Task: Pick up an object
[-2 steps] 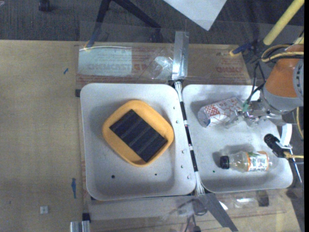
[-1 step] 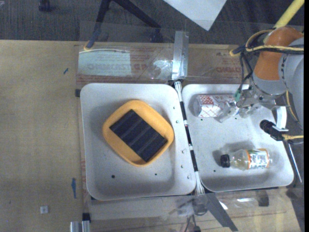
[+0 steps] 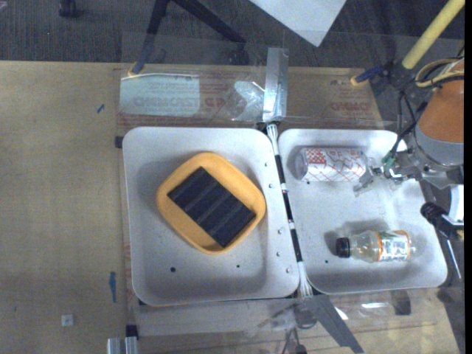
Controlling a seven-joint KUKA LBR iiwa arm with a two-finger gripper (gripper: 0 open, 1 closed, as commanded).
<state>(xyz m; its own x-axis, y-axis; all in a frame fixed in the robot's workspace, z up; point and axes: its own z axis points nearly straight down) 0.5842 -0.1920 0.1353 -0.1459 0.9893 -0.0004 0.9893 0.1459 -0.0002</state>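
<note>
We have the gripper (image 3: 372,174) hanging at the back right of the right bin (image 3: 435,275), just off the end of a red-and-white patterned can (image 3: 333,163) lying on its side — whether it is parted or closed we cannot tell from up here, and nothing is seen in its hold. That can looks our likeliest pick: light, stiff, smooth and round, so apt to roll; we would take it across the middle of its body. Nearer the front lies a small clear bottle (image 3: 375,246) with a dark cap and orange label, also on its side, well apart from the can — slick plastic, best gripped at the label. Over in the left bin (image 3: 140,271) sits a yellow tray-like dish (image 3: 210,201) with a dark ribbed top, broad and awkward. Nothing crowds the can but the bin's back wall.
</note>
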